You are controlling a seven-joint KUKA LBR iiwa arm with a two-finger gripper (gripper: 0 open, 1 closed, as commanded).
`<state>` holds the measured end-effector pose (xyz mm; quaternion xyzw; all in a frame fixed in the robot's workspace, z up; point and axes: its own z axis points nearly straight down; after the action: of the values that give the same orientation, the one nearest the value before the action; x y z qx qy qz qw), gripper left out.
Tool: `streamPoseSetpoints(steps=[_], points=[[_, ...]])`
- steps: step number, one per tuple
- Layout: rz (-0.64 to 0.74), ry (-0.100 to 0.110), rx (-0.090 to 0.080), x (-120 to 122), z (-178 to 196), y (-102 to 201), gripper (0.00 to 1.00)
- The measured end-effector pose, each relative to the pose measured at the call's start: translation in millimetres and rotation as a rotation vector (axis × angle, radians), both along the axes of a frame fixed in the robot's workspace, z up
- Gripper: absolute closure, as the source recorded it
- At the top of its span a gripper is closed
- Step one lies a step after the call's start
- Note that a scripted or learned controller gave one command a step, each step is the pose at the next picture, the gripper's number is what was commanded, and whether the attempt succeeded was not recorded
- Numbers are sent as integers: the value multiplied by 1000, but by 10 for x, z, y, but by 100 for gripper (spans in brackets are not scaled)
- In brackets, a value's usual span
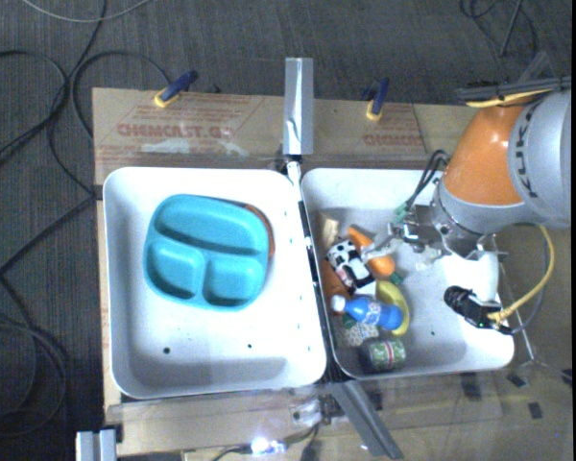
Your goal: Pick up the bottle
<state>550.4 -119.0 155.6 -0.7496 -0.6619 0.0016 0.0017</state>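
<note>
We hang the gripper (403,238) over a crowded toy pile in the right bin (461,349).
The bottle (370,310), blue, lies near the bin's left wall, squeezed between other toys (350,262). We could grab the wrong toy or push the bottle away.

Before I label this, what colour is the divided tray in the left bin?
Turquoise blue tray, seen in the camera view.

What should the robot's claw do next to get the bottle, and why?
Probably slide left and down a little. The claw sits over the right bin, above and right of the blue bottle, which lies in the toy pile beside a yellow piece.
</note>
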Motion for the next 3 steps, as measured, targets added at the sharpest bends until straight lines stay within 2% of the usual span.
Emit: streamPoseSetpoints(steps=[1, 2, 3], points=[[157, -35, 1, -3, -424, -114, 0], [188, -70, -13, -425, -456, -371, 0], [188, -69, -13, -426, -458, -371, 0]])
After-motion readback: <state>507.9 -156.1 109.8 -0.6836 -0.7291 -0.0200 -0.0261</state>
